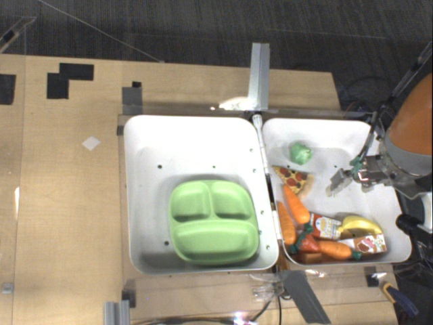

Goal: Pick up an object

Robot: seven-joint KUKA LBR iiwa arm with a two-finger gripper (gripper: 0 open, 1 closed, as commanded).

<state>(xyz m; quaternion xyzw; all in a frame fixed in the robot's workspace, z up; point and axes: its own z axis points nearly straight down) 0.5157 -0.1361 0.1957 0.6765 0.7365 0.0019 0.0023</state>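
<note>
No text, number or brand can be read. The small carton, just left of the banana in the right bin, has colored print too blurred to make out, and so does the packet just below the banana. The black shapes on the bench, well left of the banana, are plain blocks, not letters.

Your grey arm with its orange band reaches in from the right, wrist angled leftward and down. The two-finger metal gripper hangs low, its fingers parted (nothing sits between them), tips pointing left.
</note>
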